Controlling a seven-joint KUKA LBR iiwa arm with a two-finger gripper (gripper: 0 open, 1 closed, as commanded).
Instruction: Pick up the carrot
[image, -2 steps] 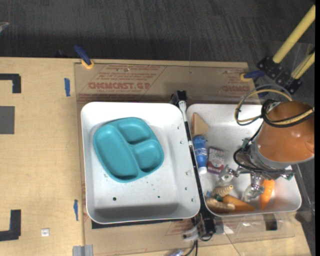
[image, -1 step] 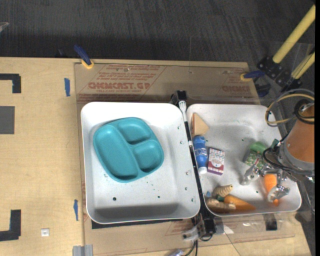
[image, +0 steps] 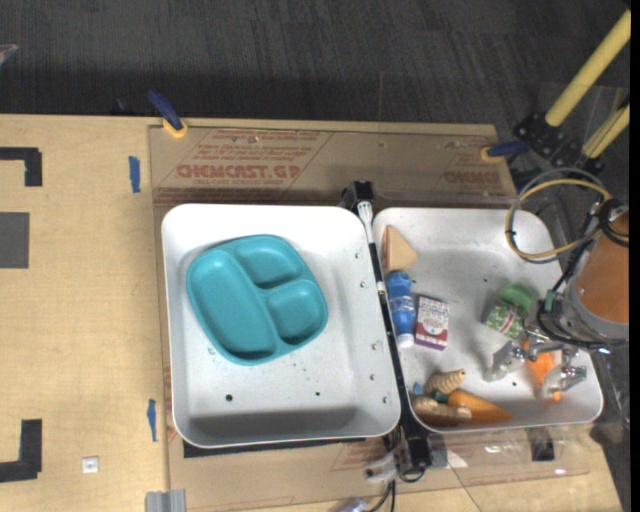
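Observation:
The carrot (image: 480, 406) is long, orange and tapered, and lies flat near the front wall of the right bin (image: 470, 262), its tip pointing right. My gripper (image: 538, 366) is low over the bin's right side, up and to the right of the carrot and apart from it. Its metal fingers (image: 506, 359) are spread wide, so it is open. A small orange piece (image: 540, 370) sits in the gap between them, much narrower than the gap. Whether a finger touches it is unclear.
In the right bin there are also a tan wedge (image: 397, 246), a blue bottle (image: 401, 306), a small carton (image: 432, 322), a green item (image: 510, 307) and tan pieces (image: 446, 382) beside the carrot. The left bin (image: 200, 400) holds a teal divided plate (image: 258, 296).

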